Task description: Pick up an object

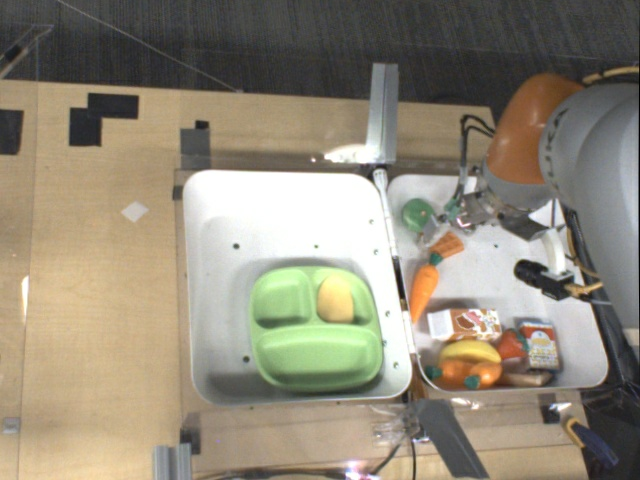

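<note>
My gripper (462,211) hangs low over the back left part of the right bin (590,353). Just to its left lies a green round object (417,213), and a small orange piece (449,246) sits just below it. A carrot (424,289) lies along the bin's left wall. At the front of this bin are a white and red packet (465,323), a banana (470,351), an orange fruit (455,373) and a small carton (538,344). I see nothing held in the gripper.
The left bin (215,218) holds a green divided plate (300,353) with a yellow fruit (337,298) in its upper right compartment. The grey arm with its orange band (525,128) covers the right bin's back right corner. A metal post (383,113) stands behind the bins.
</note>
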Controlling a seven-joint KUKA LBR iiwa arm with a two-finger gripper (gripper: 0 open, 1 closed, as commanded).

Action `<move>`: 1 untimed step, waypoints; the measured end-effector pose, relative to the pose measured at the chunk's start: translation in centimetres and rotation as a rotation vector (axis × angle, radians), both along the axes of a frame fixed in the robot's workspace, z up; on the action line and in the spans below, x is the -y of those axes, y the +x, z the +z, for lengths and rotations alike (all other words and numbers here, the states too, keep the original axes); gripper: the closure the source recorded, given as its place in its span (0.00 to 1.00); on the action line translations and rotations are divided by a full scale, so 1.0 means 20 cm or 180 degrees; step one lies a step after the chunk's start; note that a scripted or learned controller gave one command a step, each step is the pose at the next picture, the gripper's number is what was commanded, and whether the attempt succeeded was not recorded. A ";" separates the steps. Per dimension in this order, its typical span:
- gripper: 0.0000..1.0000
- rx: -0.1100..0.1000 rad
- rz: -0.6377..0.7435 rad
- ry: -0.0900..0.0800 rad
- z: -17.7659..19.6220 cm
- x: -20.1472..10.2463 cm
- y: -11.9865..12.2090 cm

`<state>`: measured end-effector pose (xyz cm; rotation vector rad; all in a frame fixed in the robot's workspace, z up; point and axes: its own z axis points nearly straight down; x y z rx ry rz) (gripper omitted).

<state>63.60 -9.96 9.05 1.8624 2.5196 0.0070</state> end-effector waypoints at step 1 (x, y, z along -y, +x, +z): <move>0.00 -0.0003 0.0273 -0.0002 0.74 0.04 -0.24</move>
